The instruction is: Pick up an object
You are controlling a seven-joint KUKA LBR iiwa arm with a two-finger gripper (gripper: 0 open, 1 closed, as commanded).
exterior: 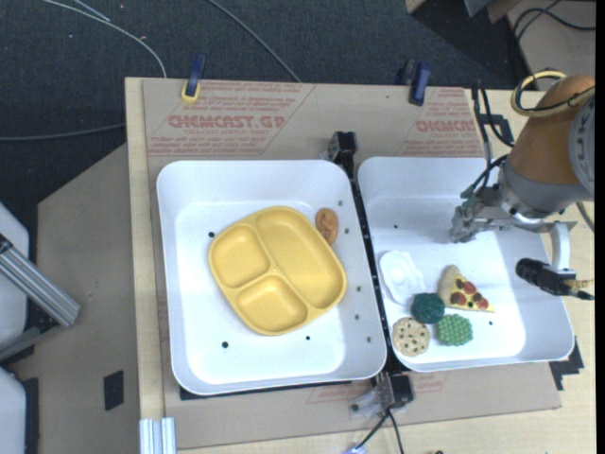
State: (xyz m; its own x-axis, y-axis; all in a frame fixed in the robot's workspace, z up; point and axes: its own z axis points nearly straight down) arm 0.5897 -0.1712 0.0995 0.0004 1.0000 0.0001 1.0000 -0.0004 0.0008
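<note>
Hovering over the right bin (539, 348), my end effector (470, 225) sits in that bin's upper half, toward the far right part of the tabletop (151, 253), with nothing visible between its tips; how wide it stands I cannot tell from this angle. My grey wrist and its orange band reach in from the right edge above it.

Things I could pick lie closer to the near edge of the same bin, apart from my end effector. A pizza slice toy (464, 292) lies nearest, tilted, with red spots on a yellow face. Just left of it is a white, pale object (401, 272) against the bin's left wall, hard to make out against the white floor. Below these sit a dark teal round piece (428, 307), touching or nearly touching a green bumpy ball (455, 330) to its right, and a cookie (410, 337) with dark specks at the near left corner of the bin.

In the left bin (180, 348), a yellow divided plate (276, 270) with three compartments lies at a slant in the middle. A small brown object (326, 222) rests just beside the plate's far right rim, close to the wall between the two bins.

Blue clamps (193, 79) hold the cardboard-covered tabletop at its far edge.
</note>
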